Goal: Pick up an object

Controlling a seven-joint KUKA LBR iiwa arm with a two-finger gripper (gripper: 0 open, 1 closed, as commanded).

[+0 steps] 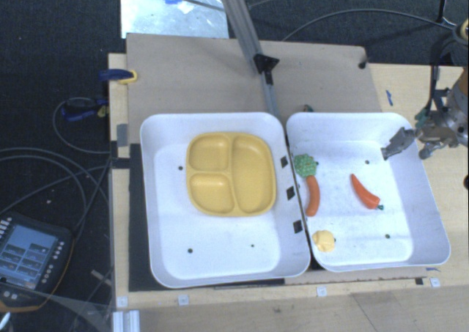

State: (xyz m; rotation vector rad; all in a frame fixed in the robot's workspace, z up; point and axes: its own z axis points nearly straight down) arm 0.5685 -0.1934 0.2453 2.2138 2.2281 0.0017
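Gripper is seen spread, nothing pinched, at the right bin rim. Nearest below-left: red chili pepper. Thin and flat-lying, so a slightly offset descent is judged likely to nudge it aside.

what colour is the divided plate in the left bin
Yellow; the divided plate shows clearly in the camera view.

2 bins, 1 yellow tray, 4 toy foods.

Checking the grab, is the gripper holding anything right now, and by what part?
Nothing is held. The gripper hangs over the right bin, apart from the toys.
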